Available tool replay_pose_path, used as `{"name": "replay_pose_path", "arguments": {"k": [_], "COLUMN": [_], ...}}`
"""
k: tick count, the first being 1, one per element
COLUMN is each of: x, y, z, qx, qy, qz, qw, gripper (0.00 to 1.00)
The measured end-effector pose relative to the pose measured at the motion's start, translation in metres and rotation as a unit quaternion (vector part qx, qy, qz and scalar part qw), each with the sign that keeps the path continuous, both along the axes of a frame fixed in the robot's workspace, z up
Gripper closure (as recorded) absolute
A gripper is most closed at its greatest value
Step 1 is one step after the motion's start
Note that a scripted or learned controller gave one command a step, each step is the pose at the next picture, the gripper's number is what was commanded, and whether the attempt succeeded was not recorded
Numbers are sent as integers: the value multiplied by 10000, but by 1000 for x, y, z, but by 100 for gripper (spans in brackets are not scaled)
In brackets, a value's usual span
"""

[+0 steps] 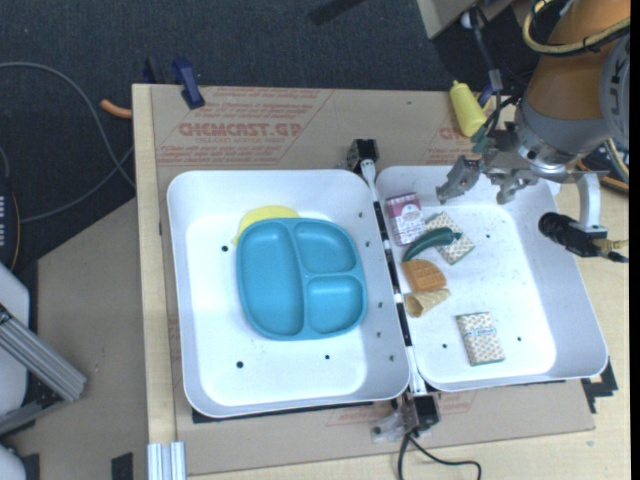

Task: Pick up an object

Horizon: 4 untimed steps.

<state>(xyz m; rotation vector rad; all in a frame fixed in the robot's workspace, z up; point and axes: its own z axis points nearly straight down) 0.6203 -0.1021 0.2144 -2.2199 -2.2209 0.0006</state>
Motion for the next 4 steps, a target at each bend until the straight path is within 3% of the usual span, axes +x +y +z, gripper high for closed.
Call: {"name": "replay_pose_path", "arguments": {"k": [1, 2, 3, 4], "x": [-13, -66, -65, -38], "y": [-16, 7, 7, 82], "z": [-130, -130, -120, -29], "qx": [-3, 1, 1, 0], "qy": [-1, 2, -7, -11], "qz": [-7, -8, -13, 5], "qw": [10000, 10000, 10000, 10000], "gripper": [0, 0, 100, 100]}}
